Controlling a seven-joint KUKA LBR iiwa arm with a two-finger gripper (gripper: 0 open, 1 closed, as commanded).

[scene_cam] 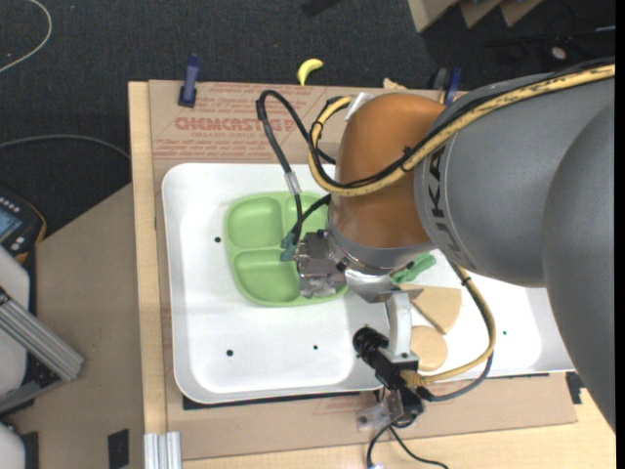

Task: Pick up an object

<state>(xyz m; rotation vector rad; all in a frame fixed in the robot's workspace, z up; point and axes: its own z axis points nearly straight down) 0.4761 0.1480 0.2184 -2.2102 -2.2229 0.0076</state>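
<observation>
Dark carpet surrounds a bench (156,262) topped with brown cardboard, which bears two shallow white bins side by side. Inside the left bin (195,291), a green divided tray (256,237) lies near the bin's far right part, its compartments facing up. Over the tray's right edge hangs the arm (508,154), its orange band (376,159) and grey wrist covering the spot where the gripper (317,267) meets the tray. Whether the gripper is open, closed, or gripping anything cannot be told, since the wrist and black cables hide it. In the right bin (522,345), tan wooden pieces (439,306) lie close to the wall shared with the left bin, one wedge-shaped and one rounded, with a small green object (415,267) just beyond them.
</observation>
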